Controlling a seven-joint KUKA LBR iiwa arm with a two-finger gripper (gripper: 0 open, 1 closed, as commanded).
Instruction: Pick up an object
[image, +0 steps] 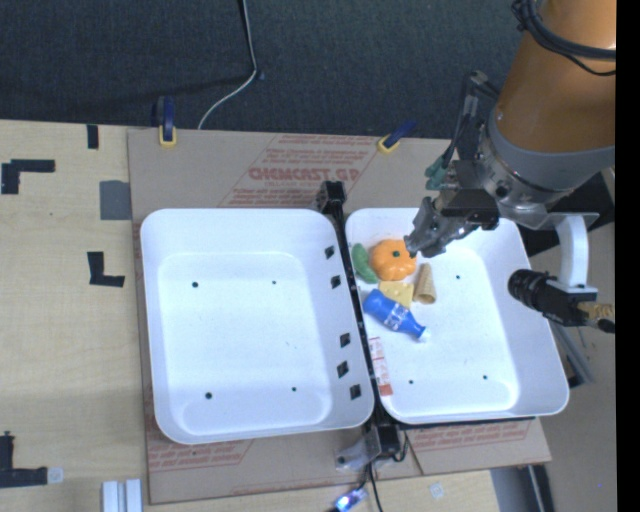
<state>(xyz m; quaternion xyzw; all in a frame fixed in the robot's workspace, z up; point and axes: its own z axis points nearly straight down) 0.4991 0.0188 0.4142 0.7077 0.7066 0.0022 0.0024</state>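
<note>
Camera view: two shallow white bins sit side by side on a brown cardboard sheet (300, 170) laid over the bench (60, 330). The left bin (240, 320) shows bare white floor with small dark dots. The right bin (480, 340) carries a cluster of objects near its left wall: an orange pumpkin-shaped item (391, 259) with a green piece (361, 261) just beside it, a pale yellow piece (397, 291) below, a tan cone-like piece (425, 283) to its right, and a blue bottle (393, 314) lying on its side, lowest of the group. The arm (555, 90) (grey, with an orange section) reaches in from the right. The pincer (418, 243) hangs over the pumpkin's upper right edge, touching or very nearly so; whether it stands open or closed cannot be told, and nothing is seen gripped.
</note>
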